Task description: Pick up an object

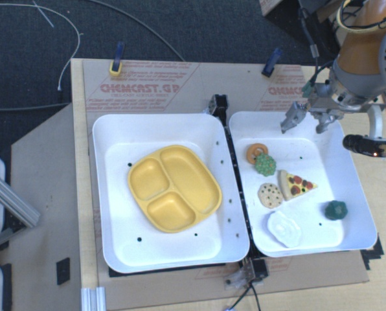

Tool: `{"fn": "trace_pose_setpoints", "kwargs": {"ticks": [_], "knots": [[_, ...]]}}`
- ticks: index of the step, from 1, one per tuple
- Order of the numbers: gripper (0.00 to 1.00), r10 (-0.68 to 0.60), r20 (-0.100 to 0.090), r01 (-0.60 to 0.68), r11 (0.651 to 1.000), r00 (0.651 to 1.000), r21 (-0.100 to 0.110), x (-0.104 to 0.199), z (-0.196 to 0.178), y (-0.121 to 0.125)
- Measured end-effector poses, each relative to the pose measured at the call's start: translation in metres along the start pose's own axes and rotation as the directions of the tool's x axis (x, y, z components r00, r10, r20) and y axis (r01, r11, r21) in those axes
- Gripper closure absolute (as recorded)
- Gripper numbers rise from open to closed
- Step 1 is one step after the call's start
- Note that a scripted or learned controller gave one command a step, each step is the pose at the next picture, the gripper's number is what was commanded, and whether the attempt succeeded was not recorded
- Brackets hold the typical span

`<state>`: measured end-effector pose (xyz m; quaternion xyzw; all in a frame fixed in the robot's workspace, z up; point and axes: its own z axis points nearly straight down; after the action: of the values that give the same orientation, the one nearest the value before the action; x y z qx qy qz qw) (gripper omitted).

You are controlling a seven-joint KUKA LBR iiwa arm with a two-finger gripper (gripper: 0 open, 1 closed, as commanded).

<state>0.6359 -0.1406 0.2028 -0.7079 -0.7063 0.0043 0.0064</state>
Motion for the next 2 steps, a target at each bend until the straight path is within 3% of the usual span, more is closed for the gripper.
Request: {"fn": "trace_pose_setpoints", "kwargs": {"ticks": [1, 2], "knots": [[0.0, -0.003, 0.002, 0.003, 1.0, 1.0, -0.014, 0.0, -0.008, 0.003], [0.0, -0.004, 0.001, 0.004, 1.0, 1.0, -0.009, 0.006, 0.035, 0.001]]}}
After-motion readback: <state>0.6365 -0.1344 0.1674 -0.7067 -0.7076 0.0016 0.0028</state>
